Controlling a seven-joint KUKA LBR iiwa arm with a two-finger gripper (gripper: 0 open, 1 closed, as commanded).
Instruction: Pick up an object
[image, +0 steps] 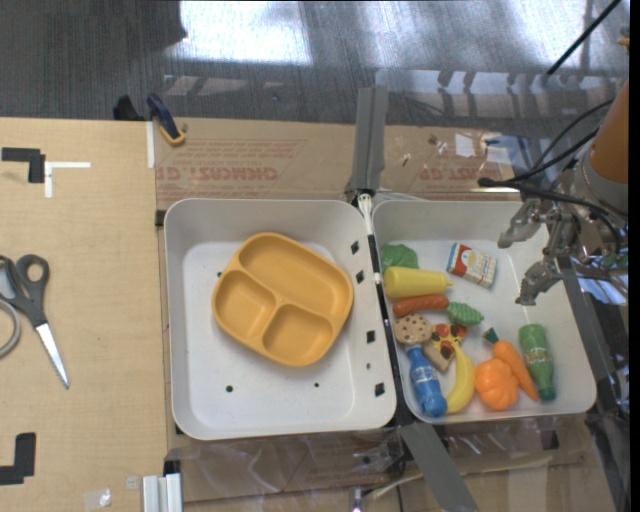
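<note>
The two-finger metal gripper (530, 262) hangs over the upper right part of the right shallow white bin (578, 400), its two fingers (512, 228) standing apart with nothing between them. Below and to its left, well apart from the fingers, the bin's toy food lies crowded together: a small white and red carton (471, 264) near the back, a green leafy piece (399, 256) at the left wall, a yellow corn cob (417, 282) just in front of it, and a red-orange sausage (421, 304) beside that. Toward the front lie a round chocolate-chip cookie (411, 328), a blue bottle (426, 386), a yellow banana (461, 378), an orange pumpkin-like fruit (495, 384), an orange carrot (516, 367) and a green bottle (536, 358) at the right. The left shallow white bin (190, 400) holds a yellow three-compartment plastic plate (283, 298), lying flat near its middle. On the brown tabletop (90, 300) to the left lies a pair of grey-handled scissors (38, 310).
</note>
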